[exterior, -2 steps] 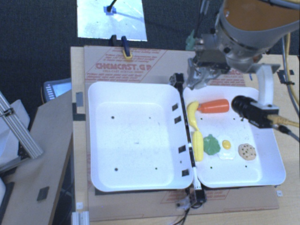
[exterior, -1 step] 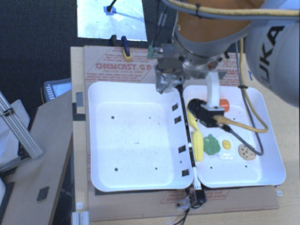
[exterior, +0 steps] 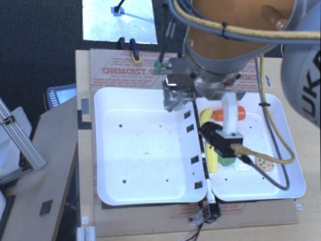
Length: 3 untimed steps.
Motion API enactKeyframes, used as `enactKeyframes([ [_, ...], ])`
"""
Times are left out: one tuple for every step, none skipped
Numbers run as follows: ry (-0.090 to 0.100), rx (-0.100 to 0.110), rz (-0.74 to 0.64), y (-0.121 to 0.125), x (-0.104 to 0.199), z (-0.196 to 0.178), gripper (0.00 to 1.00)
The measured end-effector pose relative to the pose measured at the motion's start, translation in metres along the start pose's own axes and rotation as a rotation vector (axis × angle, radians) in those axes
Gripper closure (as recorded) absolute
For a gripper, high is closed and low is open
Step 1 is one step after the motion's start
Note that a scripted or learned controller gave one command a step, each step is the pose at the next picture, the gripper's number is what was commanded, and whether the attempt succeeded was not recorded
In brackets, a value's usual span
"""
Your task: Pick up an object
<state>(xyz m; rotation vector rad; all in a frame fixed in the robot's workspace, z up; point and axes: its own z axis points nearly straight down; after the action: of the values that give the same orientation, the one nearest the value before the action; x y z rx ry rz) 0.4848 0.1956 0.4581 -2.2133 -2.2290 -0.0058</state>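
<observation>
At frame centre the gripper hangs, open or closed I cannot tell; the long yellow object lies lower right of it, running top to bottom.

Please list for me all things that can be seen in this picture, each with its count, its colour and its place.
left bin: 1, white, on the cardboard
right bin: 1, white, beside the left bin
yellow thing: 1, yellow, long, right bin, along its left wall
orange thing: 1, orange, right bin, far end
green thing: 1, green, right bin, beside the yellow thing
tan thing: 1, tan, right bin, near side
cardboard: 1, brown with red print, under both bins
shiny sheet: 1, silver, beyond the cardboard
rail: 1, grey, far left
arm: 1, grey and orange, above the bins
gripper: 1, metal, over the far end of the seam between the bins
</observation>
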Motion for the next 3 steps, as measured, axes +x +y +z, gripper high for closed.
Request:
enactKeyframes([
  [0.002,-0.006,0.0,0.002,0.029,-0.071,1.0],
  [-0.004,0.006,0.001,0.002,0.039,-0.01,1.0],
  [0.001,-0.006,0.007,0.039,0.038,-0.073,1.0],
])
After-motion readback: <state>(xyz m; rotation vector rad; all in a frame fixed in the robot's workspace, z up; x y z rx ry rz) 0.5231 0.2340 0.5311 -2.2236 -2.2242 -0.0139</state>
